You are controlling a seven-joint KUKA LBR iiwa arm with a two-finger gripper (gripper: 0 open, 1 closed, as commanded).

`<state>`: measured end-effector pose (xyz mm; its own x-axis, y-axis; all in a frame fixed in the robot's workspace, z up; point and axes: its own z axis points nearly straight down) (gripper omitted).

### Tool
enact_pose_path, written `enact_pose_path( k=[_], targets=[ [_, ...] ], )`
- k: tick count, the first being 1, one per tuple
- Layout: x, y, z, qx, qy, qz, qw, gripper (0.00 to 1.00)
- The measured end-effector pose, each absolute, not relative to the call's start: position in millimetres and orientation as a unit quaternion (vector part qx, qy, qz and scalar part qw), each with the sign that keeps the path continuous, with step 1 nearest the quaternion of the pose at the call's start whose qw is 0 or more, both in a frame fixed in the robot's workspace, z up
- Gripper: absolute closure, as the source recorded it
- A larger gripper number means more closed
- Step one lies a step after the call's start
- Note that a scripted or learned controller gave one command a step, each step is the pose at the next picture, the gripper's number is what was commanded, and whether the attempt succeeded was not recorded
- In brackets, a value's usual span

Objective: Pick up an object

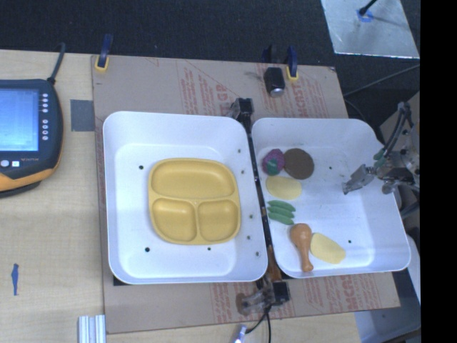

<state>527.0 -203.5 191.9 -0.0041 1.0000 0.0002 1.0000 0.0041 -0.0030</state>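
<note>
Gripper at the right side of the right bin, over bare floor.
Whether its jaws are open or closed I cannot tell; the toy food lies well left: brown disc, yellow piece, drumstick.

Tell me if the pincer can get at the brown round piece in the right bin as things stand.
Probably yes. The pincer sits at the right bin's right side, with bare white floor between it and the brown round piece; the purple piece beside it may crowd a grasp.

The arm is cut off at the right edge.
</note>
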Motion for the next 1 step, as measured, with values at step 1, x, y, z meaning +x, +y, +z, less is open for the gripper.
enact_pose_path(
  k=[1],
  targets=[
    [562.5, -101.7, 90.7, -0.705, -0.709, 0.0016, 0.002, 0.0]
  ],
)
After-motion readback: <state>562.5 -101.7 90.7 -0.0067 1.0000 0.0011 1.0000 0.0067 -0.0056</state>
